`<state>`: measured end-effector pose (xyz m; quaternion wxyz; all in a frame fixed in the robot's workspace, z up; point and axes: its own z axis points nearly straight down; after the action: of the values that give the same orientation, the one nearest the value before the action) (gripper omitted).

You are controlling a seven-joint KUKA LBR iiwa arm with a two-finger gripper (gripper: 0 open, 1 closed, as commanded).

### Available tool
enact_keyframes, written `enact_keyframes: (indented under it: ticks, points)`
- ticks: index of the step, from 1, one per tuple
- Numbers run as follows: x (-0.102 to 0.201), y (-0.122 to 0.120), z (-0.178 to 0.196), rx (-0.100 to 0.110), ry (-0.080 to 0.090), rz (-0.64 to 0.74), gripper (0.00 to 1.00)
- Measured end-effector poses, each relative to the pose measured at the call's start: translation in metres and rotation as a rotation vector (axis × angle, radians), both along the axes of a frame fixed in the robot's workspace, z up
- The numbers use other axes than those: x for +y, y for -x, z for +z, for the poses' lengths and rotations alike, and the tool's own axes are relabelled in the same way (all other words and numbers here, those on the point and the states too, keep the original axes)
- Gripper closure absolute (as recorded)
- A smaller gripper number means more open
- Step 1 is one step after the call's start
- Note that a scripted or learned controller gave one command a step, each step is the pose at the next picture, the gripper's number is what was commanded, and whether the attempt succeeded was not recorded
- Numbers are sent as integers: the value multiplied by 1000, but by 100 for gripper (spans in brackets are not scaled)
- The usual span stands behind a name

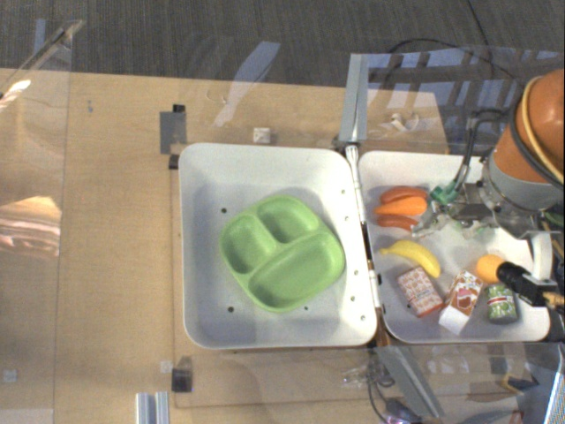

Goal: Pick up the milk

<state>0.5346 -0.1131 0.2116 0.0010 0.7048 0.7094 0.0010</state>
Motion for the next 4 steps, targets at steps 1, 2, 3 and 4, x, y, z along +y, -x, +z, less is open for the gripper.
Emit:
enact_keyframes:
  ticks: [1,2,3,4]
  points:
    - [-38,40,-96,-6,1,-80,0]
    - [21,37,-113,-36,9,-82,0]
    - [23,31,-98,-55,9,-79,100]
    - [-48,32,-112,-35,14,343,100]
